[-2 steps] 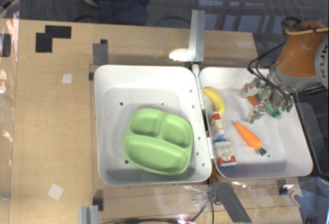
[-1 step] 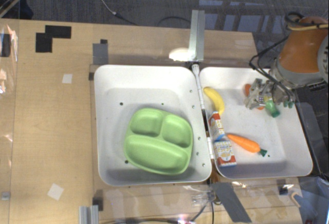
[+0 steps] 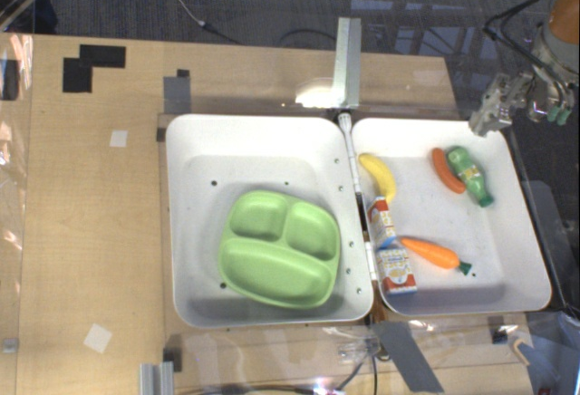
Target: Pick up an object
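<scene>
Above, at the far right corner of the right bin (image 3: 535, 280), saw the gripper (image 3: 496, 113) hanging over the rim, with nothing visibly held. Could not tell how wide the claw stood, being too blurred there.

Found five things lying flat in that bin:

- Nearest to the gripper, noted a green bottle (image 3: 470, 174). Read its long axis as slanted from far left to near right, with the narrow end pointing to the near right.
- Noticed a red sausage (image 3: 443, 167) touching the bottle's left side, about parallel to it.
- Saw a banana (image 3: 377, 175) near the divider, curved, with its long axis running from far left to near right.
- Just beside the banana's near end, made out the red cap of a sauce bottle (image 3: 391, 250). Judged that bottle to lie along the divider, cap to the far side and base to the near wall.
- Spotted a carrot (image 3: 432, 253) lying almost across the bin, with the orange tip to the left just beside the sauce bottle. Saw its green top pointing to the right and a little nearer.

In the left bin (image 3: 181, 203), saw only a green plate (image 3: 279, 250) with three sections, placed toward the near side, well apart from the gripper.
</scene>
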Controlling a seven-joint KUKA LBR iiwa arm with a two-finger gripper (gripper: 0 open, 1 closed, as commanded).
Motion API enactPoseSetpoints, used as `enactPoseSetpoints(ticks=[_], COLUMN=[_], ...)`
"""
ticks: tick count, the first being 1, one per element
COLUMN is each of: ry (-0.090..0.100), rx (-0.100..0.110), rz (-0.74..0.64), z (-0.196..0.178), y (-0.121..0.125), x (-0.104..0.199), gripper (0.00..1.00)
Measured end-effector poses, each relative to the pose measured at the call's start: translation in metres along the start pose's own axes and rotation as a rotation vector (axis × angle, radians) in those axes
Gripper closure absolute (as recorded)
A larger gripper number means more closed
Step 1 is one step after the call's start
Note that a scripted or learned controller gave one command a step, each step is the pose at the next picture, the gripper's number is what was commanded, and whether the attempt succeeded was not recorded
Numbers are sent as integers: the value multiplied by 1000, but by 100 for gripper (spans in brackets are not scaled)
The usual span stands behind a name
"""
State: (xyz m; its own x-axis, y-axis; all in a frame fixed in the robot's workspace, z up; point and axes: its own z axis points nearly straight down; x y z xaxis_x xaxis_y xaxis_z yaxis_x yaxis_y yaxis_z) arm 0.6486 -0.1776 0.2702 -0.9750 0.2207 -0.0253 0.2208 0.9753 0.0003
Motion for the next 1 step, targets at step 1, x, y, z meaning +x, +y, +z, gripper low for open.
enactPoseSetpoints(ticks=[1], ry=[13], rx=[1], rz=[250], z=[-24], y=[16], x=[-12], gripper=[100])
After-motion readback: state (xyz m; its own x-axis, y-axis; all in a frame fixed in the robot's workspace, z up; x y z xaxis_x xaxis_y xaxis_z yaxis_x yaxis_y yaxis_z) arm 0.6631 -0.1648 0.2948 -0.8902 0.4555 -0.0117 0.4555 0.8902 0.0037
